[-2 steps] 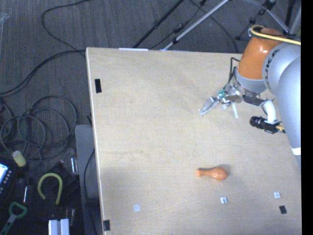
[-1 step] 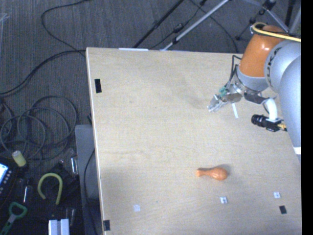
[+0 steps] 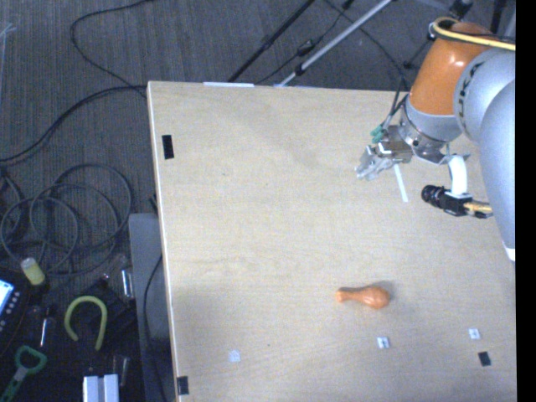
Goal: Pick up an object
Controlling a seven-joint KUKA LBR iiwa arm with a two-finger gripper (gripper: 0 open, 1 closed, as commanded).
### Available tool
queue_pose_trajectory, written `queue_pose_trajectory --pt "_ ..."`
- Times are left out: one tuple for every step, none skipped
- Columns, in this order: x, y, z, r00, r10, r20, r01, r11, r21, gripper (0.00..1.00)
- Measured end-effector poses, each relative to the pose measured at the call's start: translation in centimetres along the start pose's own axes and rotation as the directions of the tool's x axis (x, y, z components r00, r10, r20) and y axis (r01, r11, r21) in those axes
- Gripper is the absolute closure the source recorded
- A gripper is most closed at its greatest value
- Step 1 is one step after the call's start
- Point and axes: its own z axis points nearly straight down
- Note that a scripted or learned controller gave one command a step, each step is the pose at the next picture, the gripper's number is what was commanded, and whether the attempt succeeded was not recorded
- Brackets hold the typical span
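A small orange object (image 3: 364,296), shaped like a pear lying on its side with its thin end to the left, rests on the tan bench top (image 3: 268,224) toward the lower right. My gripper (image 3: 373,162) hangs over the upper right part of the bench, well above and apart from the orange object in the picture. The grey arm with its orange band (image 3: 444,69) comes in from the right edge. Nothing shows held at the gripper's tip.
Small black marks (image 3: 167,146) and white tags (image 3: 383,342) dot the bench surface. A black and yellow fitting (image 3: 452,201) sticks out from the arm at right. Cables and tools (image 3: 75,224) lie on the floor beyond the bench's left edge.
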Motion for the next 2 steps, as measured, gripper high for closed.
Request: queue_pose_trajectory --pt "-5.0 -3.3 2.9 0.972 -0.233 0.002 0.233 0.972 0.002 1.0" --pt "-1.6 -0.1 -3.6 0.988 -0.153 0.001 0.153 0.988 -0.001 1.0"
